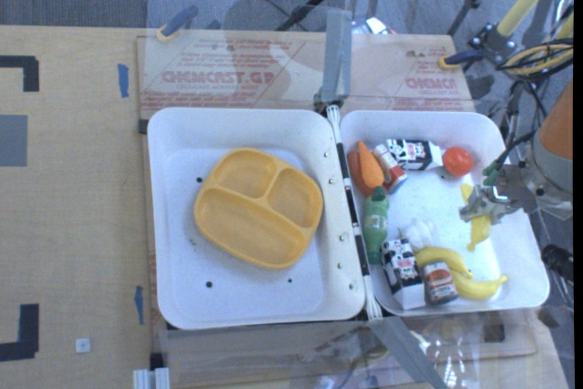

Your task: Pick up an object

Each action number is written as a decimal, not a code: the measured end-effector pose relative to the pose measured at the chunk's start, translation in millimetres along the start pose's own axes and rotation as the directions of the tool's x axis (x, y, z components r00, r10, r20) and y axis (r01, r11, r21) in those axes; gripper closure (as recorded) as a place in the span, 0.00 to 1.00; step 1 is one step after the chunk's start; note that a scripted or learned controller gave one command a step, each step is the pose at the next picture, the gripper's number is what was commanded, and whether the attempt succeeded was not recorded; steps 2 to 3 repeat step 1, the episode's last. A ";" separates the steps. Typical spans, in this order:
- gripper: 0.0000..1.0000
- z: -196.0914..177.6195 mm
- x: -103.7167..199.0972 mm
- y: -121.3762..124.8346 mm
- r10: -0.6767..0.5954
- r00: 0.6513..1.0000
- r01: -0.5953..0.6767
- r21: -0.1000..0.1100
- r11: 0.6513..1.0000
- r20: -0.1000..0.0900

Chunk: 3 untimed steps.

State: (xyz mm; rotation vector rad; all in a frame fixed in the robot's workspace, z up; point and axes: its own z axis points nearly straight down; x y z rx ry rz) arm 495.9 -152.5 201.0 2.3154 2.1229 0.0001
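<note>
1. Hovering low over the right bin (pixel 519 150), near its right wall: gripper (pixel 480 212), finger state impossible to tell.
2. Lying just beside it: small yellow piece (pixel 476 232).
3. Resting at the front: banana (pixel 465 276), jar (pixel 440 281).
4. Sitting in the left bin (pixel 173 196): yellow divided plate (pixel 258 207).

Left bin (pixel 173 196): white plastic, matt, faintly speckled. Right bin (pixel 524 273): same white plastic. Divided plate (pixel 258 207): yellow plastic, smooth, dull sheen. Bench (pixel 68 196): pale wood-look board, matt, with blue tape strips (pixel 123 79). Clear sheet (pixel 228 73) behind the bins: glossy, see-through plastic with red print. Banana (pixel 460 273): smooth yellow plastic, slight shine. Tomato (pixel 458 160): glossy red. Carrot (pixel 368 167): orange, satin. Green bottle (pixel 375 223): shiny plastic. Small jar (pixel 439 282): glossy, paper-like label. Cartons (pixel 408 153): printed, card-like. End effector (pixel 487 203): bare grey metal, dull.
</note>
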 end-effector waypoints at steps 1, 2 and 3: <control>1.00 -9.8 0.4 1.1 -0.002 1.000 0.002 -0.003 1.000 0.001; 1.00 -9.8 0.4 1.1 -0.002 1.000 0.002 -0.003 1.000 0.001; 1.00 -9.8 0.4 1.1 -0.002 1.000 0.002 -0.003 1.000 0.001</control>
